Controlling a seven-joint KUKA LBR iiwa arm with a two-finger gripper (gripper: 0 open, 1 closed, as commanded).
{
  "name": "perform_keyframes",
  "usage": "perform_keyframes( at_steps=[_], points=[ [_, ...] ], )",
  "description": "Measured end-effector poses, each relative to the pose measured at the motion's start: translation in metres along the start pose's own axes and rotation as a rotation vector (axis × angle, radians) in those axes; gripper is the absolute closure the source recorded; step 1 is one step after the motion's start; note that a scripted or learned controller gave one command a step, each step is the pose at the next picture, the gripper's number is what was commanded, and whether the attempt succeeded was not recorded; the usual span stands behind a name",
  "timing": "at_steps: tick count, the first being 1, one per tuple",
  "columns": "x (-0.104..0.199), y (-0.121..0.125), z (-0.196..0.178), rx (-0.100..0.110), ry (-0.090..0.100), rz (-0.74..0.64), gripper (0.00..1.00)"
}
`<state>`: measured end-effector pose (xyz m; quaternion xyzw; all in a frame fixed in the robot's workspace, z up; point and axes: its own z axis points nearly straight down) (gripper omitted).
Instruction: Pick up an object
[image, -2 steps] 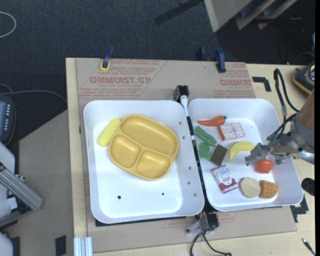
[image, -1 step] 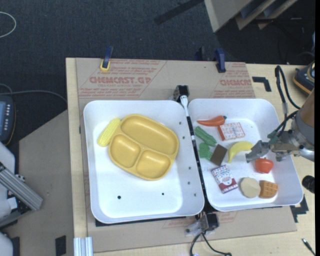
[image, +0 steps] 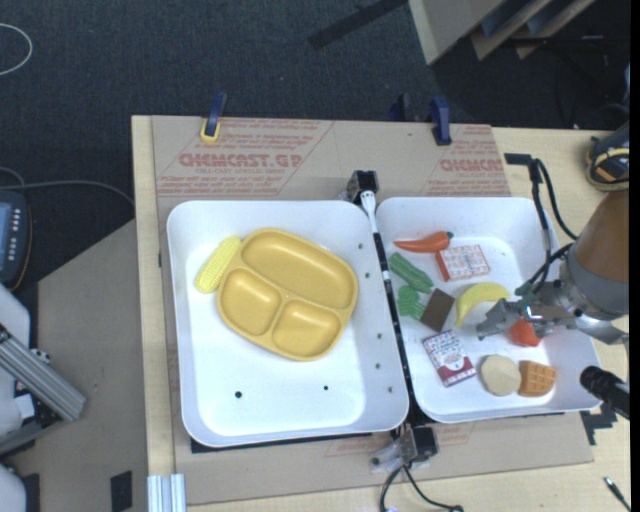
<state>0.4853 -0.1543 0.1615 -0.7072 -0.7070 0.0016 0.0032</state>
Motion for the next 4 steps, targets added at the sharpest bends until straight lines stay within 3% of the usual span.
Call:
perform_keyframes(
  at_steps=[2,3,4],
  points=[
    [-0.001,0.005,0.074,-0.01,0.002,-0.001,0.0],
    [-0.002,0.005,0.063,-0.015,-0.004,0.002,1.0],
    [0.002,-0.002,0.007,-0.012,-0.004,-0.001,1.0]
  ],
)
